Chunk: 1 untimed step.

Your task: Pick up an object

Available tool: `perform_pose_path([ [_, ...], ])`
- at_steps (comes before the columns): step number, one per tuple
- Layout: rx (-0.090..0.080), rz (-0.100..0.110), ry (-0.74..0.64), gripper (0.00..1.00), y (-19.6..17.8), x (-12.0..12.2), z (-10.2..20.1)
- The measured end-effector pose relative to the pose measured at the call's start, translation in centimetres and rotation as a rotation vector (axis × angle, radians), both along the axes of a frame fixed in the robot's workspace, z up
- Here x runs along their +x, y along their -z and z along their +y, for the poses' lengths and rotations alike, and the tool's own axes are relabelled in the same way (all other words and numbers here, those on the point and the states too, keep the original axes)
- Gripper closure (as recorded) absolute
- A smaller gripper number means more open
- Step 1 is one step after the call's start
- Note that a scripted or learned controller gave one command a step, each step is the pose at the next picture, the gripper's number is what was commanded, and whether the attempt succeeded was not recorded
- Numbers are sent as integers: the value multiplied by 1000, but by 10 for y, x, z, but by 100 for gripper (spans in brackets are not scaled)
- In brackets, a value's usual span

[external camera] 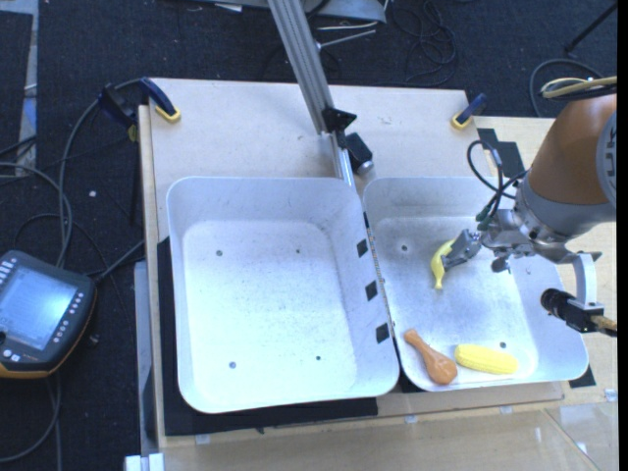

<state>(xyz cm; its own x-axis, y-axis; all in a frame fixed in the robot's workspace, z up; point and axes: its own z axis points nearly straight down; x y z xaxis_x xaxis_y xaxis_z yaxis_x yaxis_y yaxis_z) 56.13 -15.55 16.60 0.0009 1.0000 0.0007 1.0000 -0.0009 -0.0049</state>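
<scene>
Reaching in over the right bin (549,356), the grey arm (579,165) with its orange band carries the gripper (463,250) low above that bin's floor, toward the bin's middle. A small yellow banana (439,266) sits at the gripper's tip: its upper end lies right against the dark fingertips, and the rest of it curves down and away from them toward the near wall of the bin. The fingertips look closed around that upper end, though they are small and dark, so the grip cannot be read with full certainty; the banana's lower end seems to be close to the bin floor or resting on it.

Nearer the front wall of the same bin lie two more things. A yellow corn cob (486,359) lies on its side, well apart from the banana. Just beside the cob, on the side toward the divider between the bins, lies an orange drumstick-shaped toy (433,357), its thin end pointing up toward the banana and its round end almost touching the cob.

On the far side of that divider from the banana is the left bin (196,204), its white floor speckled with dark marks.
</scene>
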Motion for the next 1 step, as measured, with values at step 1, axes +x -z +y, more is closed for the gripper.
perform_pose_path([
  [1, 0, -2, -1, 0, 43, 1, 5],
])
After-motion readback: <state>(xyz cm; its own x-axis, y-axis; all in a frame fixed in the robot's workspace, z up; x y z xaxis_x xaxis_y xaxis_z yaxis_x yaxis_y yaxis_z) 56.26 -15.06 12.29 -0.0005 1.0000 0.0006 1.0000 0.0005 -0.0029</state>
